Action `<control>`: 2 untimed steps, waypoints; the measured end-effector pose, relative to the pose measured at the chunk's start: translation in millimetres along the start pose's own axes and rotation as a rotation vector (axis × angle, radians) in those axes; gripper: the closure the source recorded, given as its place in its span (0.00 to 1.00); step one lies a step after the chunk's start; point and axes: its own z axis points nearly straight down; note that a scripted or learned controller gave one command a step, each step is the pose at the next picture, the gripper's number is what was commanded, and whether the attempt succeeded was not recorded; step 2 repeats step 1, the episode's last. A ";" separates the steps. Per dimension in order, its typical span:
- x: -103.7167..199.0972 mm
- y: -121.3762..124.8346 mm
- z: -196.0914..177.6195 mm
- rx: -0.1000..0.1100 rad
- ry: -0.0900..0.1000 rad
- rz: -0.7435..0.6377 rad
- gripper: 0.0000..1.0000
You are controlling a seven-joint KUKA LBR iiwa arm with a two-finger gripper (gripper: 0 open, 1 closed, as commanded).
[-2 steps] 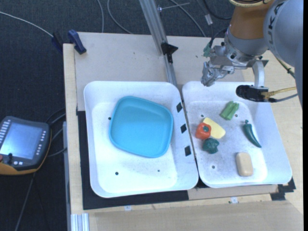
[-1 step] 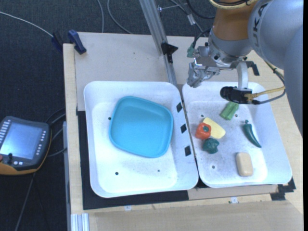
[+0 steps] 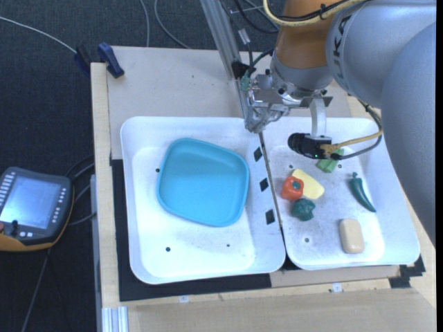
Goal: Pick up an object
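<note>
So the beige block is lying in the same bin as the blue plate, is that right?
Not quite. The camera view shows the beige block in the other bin, apart from the blue plate, which lies in its own bin.

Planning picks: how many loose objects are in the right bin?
6: red piece, yellow piece touching it, teal piece below, green pepper at right, beige block in front, small green piece at the back. The arm may hide more.

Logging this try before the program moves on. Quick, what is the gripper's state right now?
Gripper: cannot be told whether open or shut from this view.
</note>
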 end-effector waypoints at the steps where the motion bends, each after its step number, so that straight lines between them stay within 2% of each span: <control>1: 40.2 -23.5 1.5 -0.001 0.000 0.001 1.00; 2: 40.2 -23.5 1.5 -0.001 0.000 0.001 1.00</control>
